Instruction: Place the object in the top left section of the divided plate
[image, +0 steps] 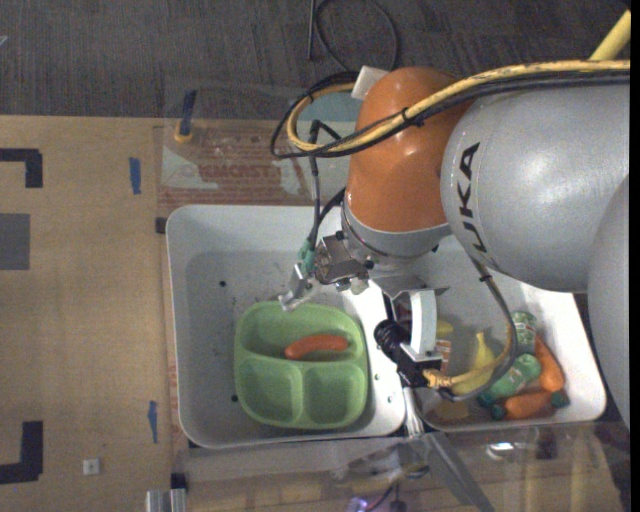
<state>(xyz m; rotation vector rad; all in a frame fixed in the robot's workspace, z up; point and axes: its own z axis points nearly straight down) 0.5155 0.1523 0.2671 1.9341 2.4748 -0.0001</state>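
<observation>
While the big grey arm (540, 160) reaches over the bins, its claw (297, 292) hangs just above the far rim of the green divided plate (300, 385). I cannot tell how the claw is set. It pinches nothing that I can see. Just below and right of the claw, an orange sausage (317, 346) lies in the plate's long section. Far right of the claw, the other white bin (580, 395) holds a banana (484, 352), a carrot (524, 405) and a green bottle (512, 378).

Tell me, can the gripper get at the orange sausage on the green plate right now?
Probably yes: the gripper hangs at the green divided plate's upper left rim, and the orange sausage lies uncovered in the large section beside it.
</observation>
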